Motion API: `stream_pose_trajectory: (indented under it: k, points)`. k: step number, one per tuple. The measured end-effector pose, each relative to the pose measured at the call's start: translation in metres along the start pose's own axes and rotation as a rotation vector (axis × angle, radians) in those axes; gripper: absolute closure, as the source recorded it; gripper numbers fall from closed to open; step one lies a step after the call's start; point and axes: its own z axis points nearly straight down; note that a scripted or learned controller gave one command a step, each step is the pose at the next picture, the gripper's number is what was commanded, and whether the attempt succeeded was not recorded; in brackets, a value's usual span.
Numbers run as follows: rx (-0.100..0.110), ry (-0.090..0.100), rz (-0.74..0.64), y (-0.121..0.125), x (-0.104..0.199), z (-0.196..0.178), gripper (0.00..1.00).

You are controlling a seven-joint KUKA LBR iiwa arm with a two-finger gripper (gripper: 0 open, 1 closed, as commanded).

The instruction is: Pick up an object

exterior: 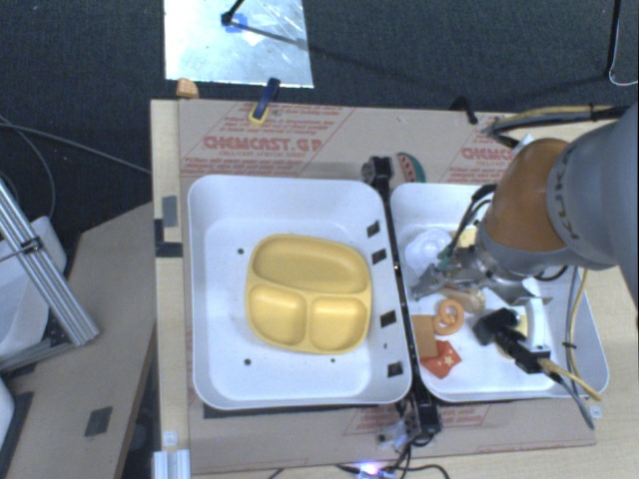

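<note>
Leaning in from the counter's [110, 347] right edge, the grey arm with the orange band [559, 198] hangs over the right-hand shallow white bin [484, 379]. Its claw [431, 275] is low near that bin's left wall. From where I stand I cannot tell whether the claw is open or closed, and I see nothing held in it.

The pickable things all lie in this bin, bunched along its left side. A small tan ring-shaped piece [449, 317] sits just beside the claw, toward the near edge. An orange-brown flat block [423, 335] lies next to the ring, and a crumpled red piece [440, 360] lies near the bin's near left corner. A clear plastic lump [431, 242] rests on the far side of the claw.

The left-hand shallow white bin [220, 267] holds one thing, a yellow plastic plate with three compartments [305, 292], lying flat in the middle.

A black divider strip with clips [392, 257] runs between the two bins. Both stand on a brown cardboard sheet with red lettering [300, 143]. A small blue-and-yellow clip [265, 101] and a little brown cork-like stub [186, 89] lie at the cardboard's far edge. Beyond it a silvery sheet [240, 28] lies on the dark floor. An aluminium frame [40, 277] stands off the counter's left edge.
</note>
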Motion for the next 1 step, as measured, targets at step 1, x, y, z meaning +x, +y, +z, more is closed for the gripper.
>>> stream_pose_trajectory:
  k: [1]
  points:
    - [-0.003,-0.002,0.003,0.0008,-0.0035,-0.0112,1.0]
